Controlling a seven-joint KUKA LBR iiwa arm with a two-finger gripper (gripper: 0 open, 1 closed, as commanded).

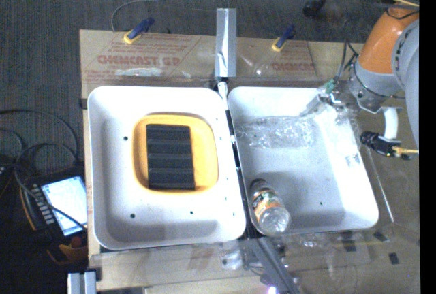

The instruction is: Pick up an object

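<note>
Arm (pixel 392 61) at right bin's (pixel 354 211) far corner; gripper (pixel 332 96) state unclear, perhaps over clear wrap (pixel 276 131). Bottle (pixel 268 207) offers surer grasp: centre fingers across body.

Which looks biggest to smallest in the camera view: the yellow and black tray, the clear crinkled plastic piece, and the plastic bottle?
1. Yellow and black tray, left bin.
2. Clear crinkled plastic piece, right bin; its see-through edges are hard to trace.
3. Plastic bottle, at the right bin's near-left corner.

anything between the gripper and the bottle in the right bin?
Nothing visible. The gripper sits at the right bin's far right corner; the bottle lies at its near left corner, bare white floor between. A clear plastic wrapper lies off that line.
</note>
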